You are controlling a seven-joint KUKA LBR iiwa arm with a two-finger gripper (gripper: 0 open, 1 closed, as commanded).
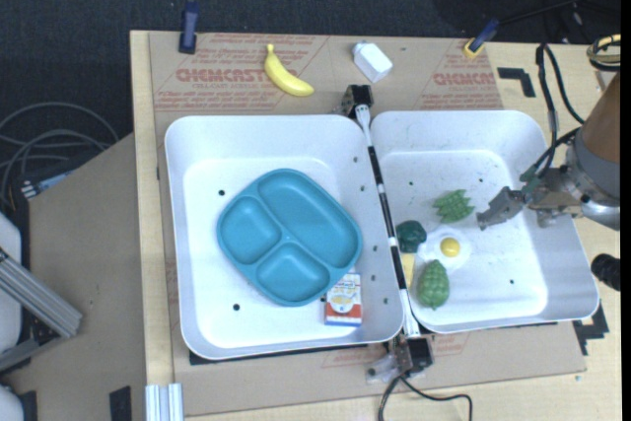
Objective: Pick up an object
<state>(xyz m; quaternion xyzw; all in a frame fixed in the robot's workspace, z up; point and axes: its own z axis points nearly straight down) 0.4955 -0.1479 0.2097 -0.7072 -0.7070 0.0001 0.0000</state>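
Over the right bin point(523, 128), camera view: gripper point(498, 208) hangs low, reaching in from the right, tips pointed toward the toy cluster. Nothing sits between them; spread or clenched, I cannot tell (too small and dark).

Likely targets in that bin, four in all: one green leafy toy point(454, 206) just beside the tips, one dark green round piece point(409, 234), one fried egg point(446, 248), one bumpy green vegetable point(433, 283). They bunch at the inner side, probably just where they got scattered. The leafy one looks the easiest grab.

Left bin point(197, 153): one blue divided plate point(286, 237), one small carton point(343, 301) touching its lower edge.

Outside the bins, on the board: one banana point(286, 76), one white block point(373, 61).
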